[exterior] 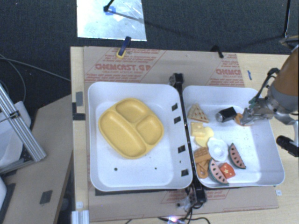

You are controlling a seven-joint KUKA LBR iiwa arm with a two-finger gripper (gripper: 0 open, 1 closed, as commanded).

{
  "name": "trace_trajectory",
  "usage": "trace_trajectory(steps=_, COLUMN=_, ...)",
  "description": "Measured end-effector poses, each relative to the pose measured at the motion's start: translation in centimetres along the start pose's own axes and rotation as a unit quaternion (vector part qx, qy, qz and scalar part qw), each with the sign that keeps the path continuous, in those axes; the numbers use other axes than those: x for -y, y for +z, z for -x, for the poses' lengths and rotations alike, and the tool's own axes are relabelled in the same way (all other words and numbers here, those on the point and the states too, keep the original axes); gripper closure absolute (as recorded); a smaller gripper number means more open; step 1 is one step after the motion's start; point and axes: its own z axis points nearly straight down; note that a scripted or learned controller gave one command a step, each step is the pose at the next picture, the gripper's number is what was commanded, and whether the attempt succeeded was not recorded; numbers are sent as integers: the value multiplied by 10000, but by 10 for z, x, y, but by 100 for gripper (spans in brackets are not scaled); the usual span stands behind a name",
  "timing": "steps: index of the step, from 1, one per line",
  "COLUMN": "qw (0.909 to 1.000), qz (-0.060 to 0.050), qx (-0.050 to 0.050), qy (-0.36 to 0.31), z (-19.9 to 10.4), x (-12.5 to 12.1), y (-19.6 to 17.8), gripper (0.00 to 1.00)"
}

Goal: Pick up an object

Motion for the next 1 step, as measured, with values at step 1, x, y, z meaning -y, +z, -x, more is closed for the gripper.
trace_trajectory(steps=1, qw=10000, qz=13, qx=3, qy=-4, z=0, x=-1, y=-11, gripper=100)
